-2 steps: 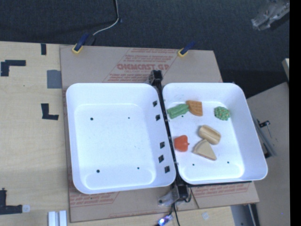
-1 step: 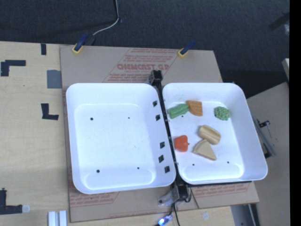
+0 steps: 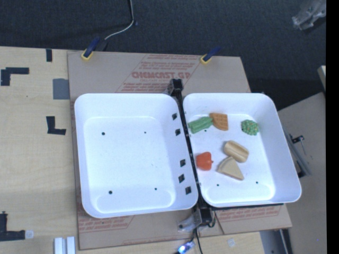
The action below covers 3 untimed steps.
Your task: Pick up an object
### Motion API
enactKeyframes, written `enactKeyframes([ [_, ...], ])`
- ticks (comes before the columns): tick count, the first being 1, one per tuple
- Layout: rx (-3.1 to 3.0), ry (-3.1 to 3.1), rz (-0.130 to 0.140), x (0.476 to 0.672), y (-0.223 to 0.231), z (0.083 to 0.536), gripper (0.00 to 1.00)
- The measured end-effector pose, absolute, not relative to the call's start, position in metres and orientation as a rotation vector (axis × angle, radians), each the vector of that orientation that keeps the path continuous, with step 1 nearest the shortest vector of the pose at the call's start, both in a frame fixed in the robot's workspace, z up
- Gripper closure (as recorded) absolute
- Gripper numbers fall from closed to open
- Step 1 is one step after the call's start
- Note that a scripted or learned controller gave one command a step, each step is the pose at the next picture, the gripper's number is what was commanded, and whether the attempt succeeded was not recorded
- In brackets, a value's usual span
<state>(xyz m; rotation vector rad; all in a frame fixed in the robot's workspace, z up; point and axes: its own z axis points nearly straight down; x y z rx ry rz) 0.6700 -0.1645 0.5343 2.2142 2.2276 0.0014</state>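
Toys lie gathered in the right bin [image 3: 267,107], and I take the divider [image 3: 183,136] between the two bins as my landmark. Touching or just beside the divider sits a green piece [image 3: 201,124], with an orange ridged piece [image 3: 219,121] touching its far end. Below the green one, also close to the divider, rests a small red piece [image 3: 204,161]. Farther from the divider are a tan roll [image 3: 235,151] and a tan wedge [image 3: 231,169], nearly touching each other, and a bumpy green ball [image 3: 249,127] farthest out, standing clear of the rest. The left bin [image 3: 85,142] lies across the divider. My claw [image 3: 310,12] hangs blurred well up and away from the divider, over the dark floor; I cannot tell whether it is spread or closed. Any of these could be my pick; the ball, being apart, looks easiest, I judge.
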Motion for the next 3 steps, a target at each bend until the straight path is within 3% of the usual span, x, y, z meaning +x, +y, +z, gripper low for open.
enactKeyframes([
  [2, 2.215, 2.23, 0.001, 0.669, -0.039, 0.535, 1.0],
  [3, 2.23, 2.218, -0.008, 0.668, -0.126, 0.472, 1.0],
])
